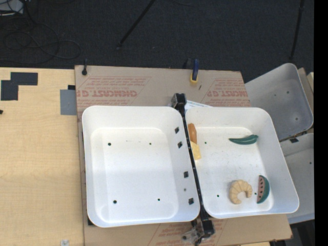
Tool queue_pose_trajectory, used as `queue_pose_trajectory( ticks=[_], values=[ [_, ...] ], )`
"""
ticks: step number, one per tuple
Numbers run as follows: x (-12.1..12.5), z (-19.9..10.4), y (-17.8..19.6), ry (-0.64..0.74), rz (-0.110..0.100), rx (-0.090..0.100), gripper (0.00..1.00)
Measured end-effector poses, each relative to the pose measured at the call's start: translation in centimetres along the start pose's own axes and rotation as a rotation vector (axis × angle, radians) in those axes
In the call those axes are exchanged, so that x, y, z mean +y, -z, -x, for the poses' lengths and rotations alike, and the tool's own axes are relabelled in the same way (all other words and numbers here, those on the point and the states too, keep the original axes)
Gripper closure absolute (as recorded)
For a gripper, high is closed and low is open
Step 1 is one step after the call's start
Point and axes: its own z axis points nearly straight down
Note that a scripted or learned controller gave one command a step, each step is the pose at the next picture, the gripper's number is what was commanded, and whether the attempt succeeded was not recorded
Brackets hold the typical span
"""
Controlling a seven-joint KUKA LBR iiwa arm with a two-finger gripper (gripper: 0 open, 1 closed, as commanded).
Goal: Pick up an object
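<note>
Right bin (277, 137) on the worktop (36, 152), croissant (240, 191) beside watermelon slice (262, 188) near its front-right corner, green pepper (244, 139) toward the back, jaws' state cannot be told

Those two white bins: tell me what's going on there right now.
Nothing is being handled at this moment. The right bin holds a few toy food pieces: a green chili pepper near its far side, a croissant and a watermelon slice close together near its front, and an orange and yellow piece lying against the divider between the bins. All of them rest loose on the bin floor. The left bin sits beside it on a cardboard sheet. No pick has begun.
</note>
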Motion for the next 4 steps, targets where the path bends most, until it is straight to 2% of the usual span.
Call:
queue_pose_trajectory(
  ticks=[1, 2, 3, 4],
  values=[
    [0.0, -0.1, -0.2, 0.003, -0.004, 0.002, 0.0],
    [0.1, -0.2, 0.8, 0.006, -0.005, 0.001, 1.0],
    [0.1, -0.2, 0.7, 0.006, -0.007, 0.002, 0.0],
    [0.2, -0.3, 1.7, 0.012, -0.008, 0.001, 1.0]
  ],
)
